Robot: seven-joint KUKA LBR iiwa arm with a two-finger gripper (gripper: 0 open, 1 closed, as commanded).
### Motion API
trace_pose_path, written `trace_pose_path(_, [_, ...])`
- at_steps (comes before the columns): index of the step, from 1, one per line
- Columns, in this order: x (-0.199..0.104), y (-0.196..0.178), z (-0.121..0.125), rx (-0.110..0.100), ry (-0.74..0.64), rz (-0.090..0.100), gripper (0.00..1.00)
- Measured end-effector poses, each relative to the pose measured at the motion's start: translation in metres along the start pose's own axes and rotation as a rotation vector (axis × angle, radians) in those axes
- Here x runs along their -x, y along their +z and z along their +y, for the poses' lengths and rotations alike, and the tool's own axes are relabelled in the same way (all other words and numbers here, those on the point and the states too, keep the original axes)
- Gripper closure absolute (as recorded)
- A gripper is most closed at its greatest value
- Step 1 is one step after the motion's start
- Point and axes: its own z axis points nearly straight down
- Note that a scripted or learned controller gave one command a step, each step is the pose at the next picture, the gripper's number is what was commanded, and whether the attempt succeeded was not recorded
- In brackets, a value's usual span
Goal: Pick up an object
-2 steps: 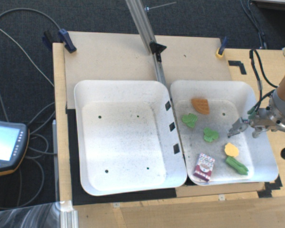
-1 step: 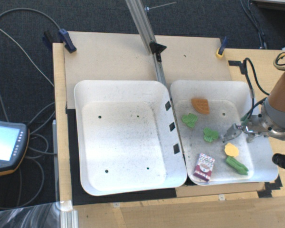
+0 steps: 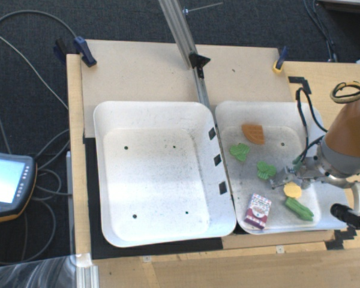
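The gripper (image 3: 291,176) hangs low inside the right white shallow plastic bin (image 3: 228,114), near its 4 o'clock side, with the grey arm and its orange band coming in from 3 o'clock. How its two ends stand cannot be told from this slanted view, because the metal parts are small and dark against the bin floor. No object is seen between them.

The nearest candidate for picking is the small yellow rounded piece (image 3: 293,190), just beside the gripper at its 6 o'clock. A small green leaf-shaped toy (image 3: 266,171) lies near at its 9 o'clock. To do the step well, the arm should probably centre itself over one thing alone, so that the neighbour is not pushed or caught together with it. The yellow piece looks low and smooth, so the descent must likely go almost to the floor before closing.

Further from the gripper, the long green pod-shaped toy (image 3: 299,208) lies at 5 o'clock of the yellow piece, close to the bin wall, which could hinder a grasp. A small red and white printed packet (image 3: 258,210) rests at 6 o'clock in the bin. A second green leaf-shaped toy (image 3: 240,152) and an orange-brown flat piece (image 3: 253,132) lie toward 12 o'clock.

The left white shallow plastic bin (image 3: 108,116) shows its speckled floor, on the light wooden worktop (image 3: 144,71).
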Motion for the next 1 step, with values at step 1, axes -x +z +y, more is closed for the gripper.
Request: trace_pose_path(1, [0.0002, -0.0142, 0.0021, 0.008, 0.000, -0.002, 1.00])
